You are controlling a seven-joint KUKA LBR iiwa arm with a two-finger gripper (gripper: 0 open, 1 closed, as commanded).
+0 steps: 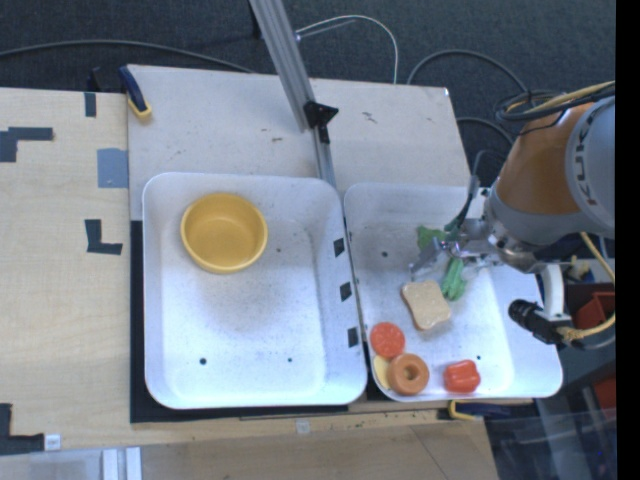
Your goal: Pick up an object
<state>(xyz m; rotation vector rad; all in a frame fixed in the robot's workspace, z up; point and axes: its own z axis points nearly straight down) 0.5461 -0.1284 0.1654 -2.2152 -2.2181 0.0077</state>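
My gripper (449,255) is low in the right bin (520,353), at its upper middle, right over a green toy vegetable (453,280). A second bit of green (430,236) peeks out on the gripper's upper left side. Just below the green piece lies a tan bread slice (427,305). Along the bin's near edge rest a red round slice (387,340), a brown doughnut (409,373) and a red chunk (461,375). Whether the green piece is gripped is hidden by the wrist.
The left bin (165,353) holds a yellow bowl (224,231) at its upper left. A grey pole (285,48) slants down to the divider between the bins. The arm's orange band (540,173) hangs over the right bin's right side.
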